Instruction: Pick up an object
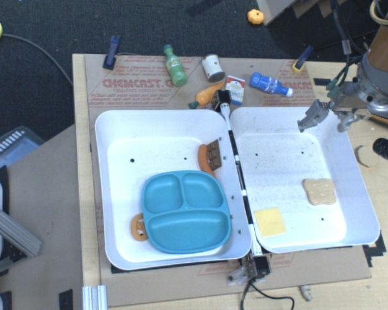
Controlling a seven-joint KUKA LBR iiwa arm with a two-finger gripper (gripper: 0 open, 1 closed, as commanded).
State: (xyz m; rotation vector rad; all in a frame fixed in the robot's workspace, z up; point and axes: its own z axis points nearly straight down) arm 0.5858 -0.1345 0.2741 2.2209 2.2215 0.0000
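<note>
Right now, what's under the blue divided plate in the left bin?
An orange pretzel-like piece pokes out from beneath the blue plate at its lower left edge. The rest of it, and anything else underneath, is covered.

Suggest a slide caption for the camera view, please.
Gripper poised above the right bin, which holds a yellow square and a beige slice.

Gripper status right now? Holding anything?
Gripper: open, fingers spread, nothing between them. It hovers over the back right of the right bin, apart from the tan slice and yellow square.
</note>
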